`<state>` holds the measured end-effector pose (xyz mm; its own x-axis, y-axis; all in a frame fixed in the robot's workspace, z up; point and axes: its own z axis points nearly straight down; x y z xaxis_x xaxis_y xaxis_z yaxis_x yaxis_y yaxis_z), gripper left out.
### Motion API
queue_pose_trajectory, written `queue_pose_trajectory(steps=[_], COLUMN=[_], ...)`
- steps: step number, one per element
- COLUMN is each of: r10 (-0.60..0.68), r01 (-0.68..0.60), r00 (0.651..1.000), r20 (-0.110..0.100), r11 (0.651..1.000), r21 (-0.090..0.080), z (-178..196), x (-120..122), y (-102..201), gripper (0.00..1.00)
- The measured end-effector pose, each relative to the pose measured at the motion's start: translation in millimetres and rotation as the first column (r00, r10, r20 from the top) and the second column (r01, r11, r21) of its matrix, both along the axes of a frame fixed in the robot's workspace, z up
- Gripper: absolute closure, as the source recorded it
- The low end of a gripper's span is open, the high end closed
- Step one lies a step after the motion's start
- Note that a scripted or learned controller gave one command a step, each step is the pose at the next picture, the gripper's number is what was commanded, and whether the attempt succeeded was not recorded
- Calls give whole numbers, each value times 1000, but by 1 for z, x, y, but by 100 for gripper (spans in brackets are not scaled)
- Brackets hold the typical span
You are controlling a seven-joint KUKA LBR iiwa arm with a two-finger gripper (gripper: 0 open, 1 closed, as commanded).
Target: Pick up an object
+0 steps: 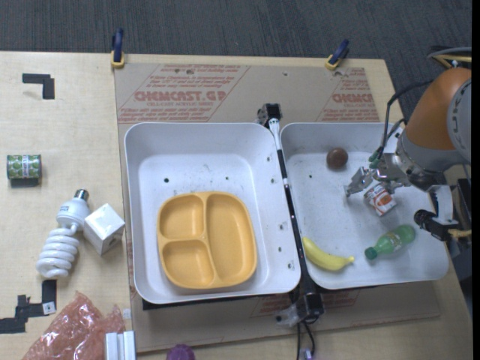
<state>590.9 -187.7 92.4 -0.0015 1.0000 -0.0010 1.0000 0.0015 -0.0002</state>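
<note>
Fingers (358, 184) beside red-white carton (381, 199) — tilted

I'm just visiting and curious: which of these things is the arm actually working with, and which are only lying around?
In the job: the gripper, small carton, brown ball, banana, green bottle.

Lying about: yellow tray, light bulb, white cube, green can.

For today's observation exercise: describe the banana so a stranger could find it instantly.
Look in the right-hand white bin, along its near edge by the divider. The banana lies there, left of a green bottle; it alone is yellow and curved.
</note>
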Motion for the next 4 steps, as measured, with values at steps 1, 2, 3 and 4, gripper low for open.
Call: queue_pose_trajectory(steps=[1, 2, 3, 4], r10=[3, 2, 4, 4], r01=[-3, -2, -4, -4], r00=[1000, 1000, 1000, 1000], r20=[2, 1, 4, 3], r11=[1000, 1000, 1000, 1000], r21=[-2, -2, -3, -3], z=[10, 10, 21, 20], x=[1, 1, 1, 1], y=[0, 0, -1, -1], gripper=[100, 0, 100, 0])
